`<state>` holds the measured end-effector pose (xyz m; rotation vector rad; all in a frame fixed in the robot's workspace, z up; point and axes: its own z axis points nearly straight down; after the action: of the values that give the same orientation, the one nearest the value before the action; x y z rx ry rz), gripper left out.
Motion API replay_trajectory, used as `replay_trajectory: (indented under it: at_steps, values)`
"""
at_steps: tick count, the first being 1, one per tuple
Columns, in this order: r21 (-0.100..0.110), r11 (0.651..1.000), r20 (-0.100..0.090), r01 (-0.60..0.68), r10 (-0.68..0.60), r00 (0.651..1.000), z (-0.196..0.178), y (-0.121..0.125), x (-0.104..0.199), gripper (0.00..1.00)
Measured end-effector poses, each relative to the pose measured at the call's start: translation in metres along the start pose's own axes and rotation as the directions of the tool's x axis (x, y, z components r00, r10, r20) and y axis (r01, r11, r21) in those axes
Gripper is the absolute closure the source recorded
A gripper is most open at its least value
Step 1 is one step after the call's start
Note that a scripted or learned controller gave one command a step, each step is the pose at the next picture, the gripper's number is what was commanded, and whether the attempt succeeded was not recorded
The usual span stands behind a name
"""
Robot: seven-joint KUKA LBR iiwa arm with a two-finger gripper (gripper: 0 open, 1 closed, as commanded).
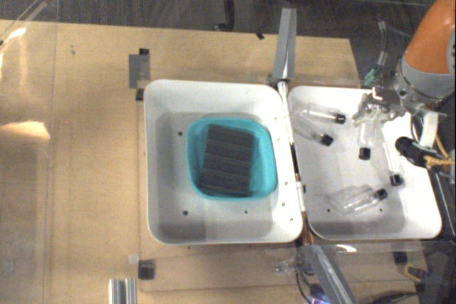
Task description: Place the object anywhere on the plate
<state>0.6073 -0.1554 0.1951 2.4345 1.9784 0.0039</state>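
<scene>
A cyan square plate (266,166) lies in the left bin (162,153). A dark grey ribbed block (227,159) rests flat on the plate, roughly at its centre. My gripper (372,110) hangs over the far part of the right bin (420,221), well to the right of the plate, below the orange band (432,39). A clear vial with a black cap (365,139) stands or lies right under the gripper; whether it is touched is unclear.
Several clear vials with black caps lie loose in the right bin, among them one at the far left (318,114) and one near the front (356,199). A metal post (285,46) rises behind the seam between the bins. Cables (420,152) hang at the right.
</scene>
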Motion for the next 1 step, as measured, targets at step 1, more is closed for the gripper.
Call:
replay_trajectory:
  at_steps: [1]
  values:
    - [0.000,1.000,0.000,0.000,0.000,1.000,-0.0002,0.0001,0.0000,0.00]
